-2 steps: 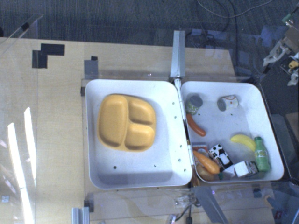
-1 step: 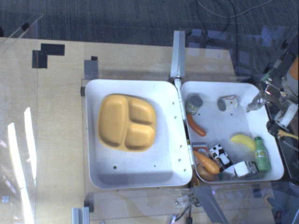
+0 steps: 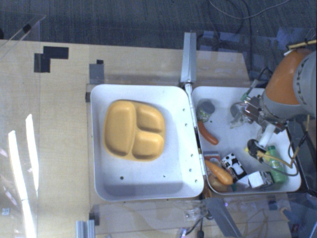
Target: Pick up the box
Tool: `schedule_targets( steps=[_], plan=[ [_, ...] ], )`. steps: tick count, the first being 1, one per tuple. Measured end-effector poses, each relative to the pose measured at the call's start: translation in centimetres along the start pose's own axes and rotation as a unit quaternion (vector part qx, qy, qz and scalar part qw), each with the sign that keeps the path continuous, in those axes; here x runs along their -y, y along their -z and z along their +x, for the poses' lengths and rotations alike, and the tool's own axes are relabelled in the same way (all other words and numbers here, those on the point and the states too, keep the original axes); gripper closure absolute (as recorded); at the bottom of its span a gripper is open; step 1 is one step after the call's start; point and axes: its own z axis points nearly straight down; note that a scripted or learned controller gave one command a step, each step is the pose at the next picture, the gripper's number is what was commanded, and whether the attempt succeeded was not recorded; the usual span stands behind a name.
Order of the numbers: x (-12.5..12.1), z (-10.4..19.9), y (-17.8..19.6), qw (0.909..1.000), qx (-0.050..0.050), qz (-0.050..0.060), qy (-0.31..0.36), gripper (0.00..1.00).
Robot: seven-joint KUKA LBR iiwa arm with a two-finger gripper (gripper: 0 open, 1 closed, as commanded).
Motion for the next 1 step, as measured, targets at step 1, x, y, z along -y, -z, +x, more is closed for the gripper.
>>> schedule_targets(
  steps=[1],
  plan=[
    [4.43, -1.94, -3.26, 0.9995, -0.003, -0.005, -0.031, 0.0]
  ],
)
